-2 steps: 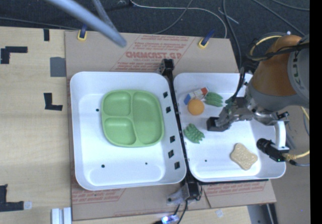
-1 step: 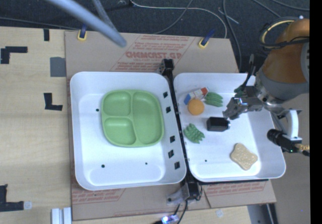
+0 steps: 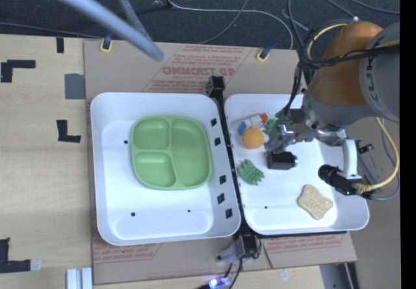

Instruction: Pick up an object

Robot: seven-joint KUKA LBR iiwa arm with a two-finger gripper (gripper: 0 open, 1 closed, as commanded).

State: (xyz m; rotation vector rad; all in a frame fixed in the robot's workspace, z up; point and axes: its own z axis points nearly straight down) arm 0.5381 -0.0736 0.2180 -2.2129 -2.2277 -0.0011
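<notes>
Left bin: green divided plate. Right bin: hand low at centre, orange ball at its 10 o'clock, green leafy piece at 8, biscuit at 4.

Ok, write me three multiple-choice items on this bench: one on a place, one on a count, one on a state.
1. Where does the green plate lie?
A. in the left bin
B. in the right bin
C. on the cardboard outside the bins

2. How many compartments does the plate have?
A. two
B. three
C. five

3. How does the orange ball stand to the gripper?
A. clamped between its fingers
B. loose on the bin floor beside it
C. resting on the plate

Key: 1 A, the plate sits alone in the left bin. 2 B, two ridges split it into three wells. 3 B, the ball lies in the right bin, left of the gripper and clear of it.
</notes>
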